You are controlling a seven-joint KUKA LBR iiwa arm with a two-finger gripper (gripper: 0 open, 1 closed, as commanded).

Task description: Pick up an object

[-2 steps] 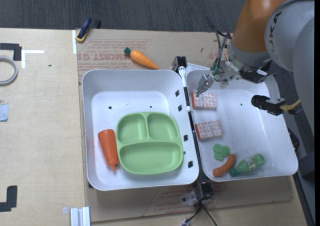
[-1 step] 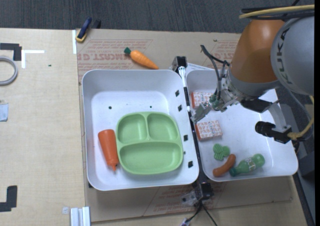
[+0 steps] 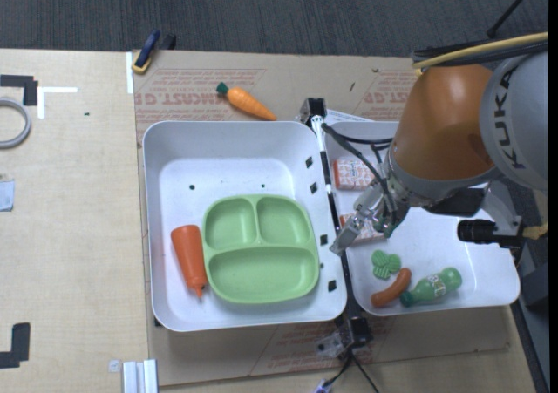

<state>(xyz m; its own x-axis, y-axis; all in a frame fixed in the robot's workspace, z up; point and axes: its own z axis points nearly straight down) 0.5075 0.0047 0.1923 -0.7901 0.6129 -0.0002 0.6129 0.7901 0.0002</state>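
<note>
Our hand (image 3: 359,224) hangs low over the left edge of the right bin (image 3: 488,291); we cannot tell its state. Near it lie a red-and-white packet (image 3: 351,174), a green toy (image 3: 384,264), a sausage (image 3: 390,287) and a green bottle (image 3: 433,287). Left bin (image 3: 166,156) holds 1 green plate (image 3: 260,249) and 1 carrot (image 3: 188,258).

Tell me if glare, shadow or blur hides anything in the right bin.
Camera view: even, soft light, no glare on the right bin; the arm's orange band blocks its upper part; the gripper looks slightly blurred; the sausage and green bottle are sharp.
</note>
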